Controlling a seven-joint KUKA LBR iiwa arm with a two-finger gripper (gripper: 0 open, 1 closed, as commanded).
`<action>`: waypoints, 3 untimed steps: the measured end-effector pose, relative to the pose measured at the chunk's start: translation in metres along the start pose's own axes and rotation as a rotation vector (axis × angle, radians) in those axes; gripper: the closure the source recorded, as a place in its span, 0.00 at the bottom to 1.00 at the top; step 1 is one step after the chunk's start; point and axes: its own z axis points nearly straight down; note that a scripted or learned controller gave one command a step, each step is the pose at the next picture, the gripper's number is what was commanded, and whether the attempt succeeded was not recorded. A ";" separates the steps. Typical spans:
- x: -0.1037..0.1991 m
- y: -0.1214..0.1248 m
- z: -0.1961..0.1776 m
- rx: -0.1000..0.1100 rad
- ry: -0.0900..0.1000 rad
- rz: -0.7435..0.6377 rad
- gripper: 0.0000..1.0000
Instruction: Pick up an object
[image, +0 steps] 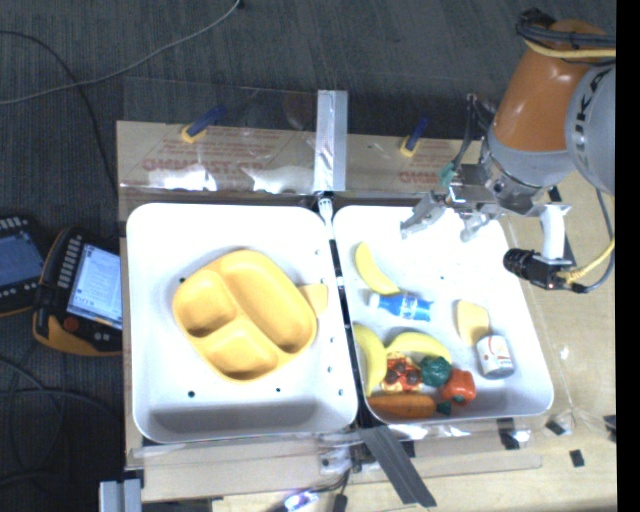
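Nearest the lens lay a heap of toy food (420, 385) at the front rim of the right bin (535, 400): a hot dog, a pizza slice, a green piece, a red piece and a banana, all touching, well below the claw and a little to its left. Just right of that heap lay a small white can (495, 356) with a pale yellow wedge (471, 320) touching it above. A blue and white bottle (402, 305) lay on its side below and left of the claw, and a yellow slice (370, 268) sat nearer still, just down-left of the fingers.

The grey arm with its orange band (535, 95) came in from the upper right and bent down over the far corner of the right bin. The claw (447, 222) hung above bare white floor there, its two fingers spread apart, nothing between them.

Far off to the claw's left, in the left bin (150, 300), a yellow sectioned plate (245, 312) rested with a small yellow piece (315, 296) at its right edge.
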 end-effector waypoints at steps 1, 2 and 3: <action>-0.004 -0.003 0.151 0.001 0.000 -0.096 0.00; -0.003 0.013 0.167 -0.009 -0.004 -0.143 0.00; -0.002 0.014 0.156 -0.014 -0.001 -0.142 1.00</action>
